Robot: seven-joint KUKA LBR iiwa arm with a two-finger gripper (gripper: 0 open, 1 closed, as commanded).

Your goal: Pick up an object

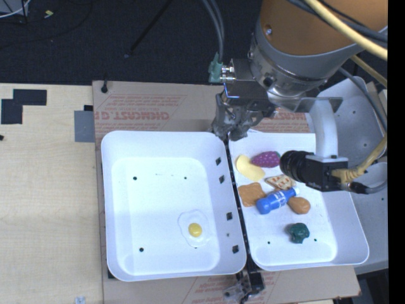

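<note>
In the camera view, two shallow white plastic bins are sitting side by side on a brown cardboard sheet [152,109] printed with red lettering, which is lying on a pale wooden bench [44,201]. The left bin [120,258] is occupying the lower centre of the frame and is holding one thing: a toy fried egg [194,228], white with a yellow yolk, lying near its lower right corner. The right bin [345,246] is filling the lower right of the frame and is holding seven small toy items clustered in its upper left part. Counting them: one purple bunch of grapes [268,158], one pale yellow banana-like piece [249,167] just left of the grapes, one tan cracker-like square [279,182], one orange-brown bread-like piece [250,194], one blue bottle with a white cap [274,201] touching the bread piece, one small orange-brown lump [299,204] just right of the bottle, and one dark green broccoli-like piece [299,232] lying apart, lower down.

The single grey arm with its orange band [297,8] is reaching in from the upper right. Its gripper [234,128] is hanging over the upper end of the divide between the two bins, near the banana piece; whether it is spread or closed is not something I can tell. A black cylindrical part [304,168] on a white bracket is overhanging the right bin's upper area.
</note>
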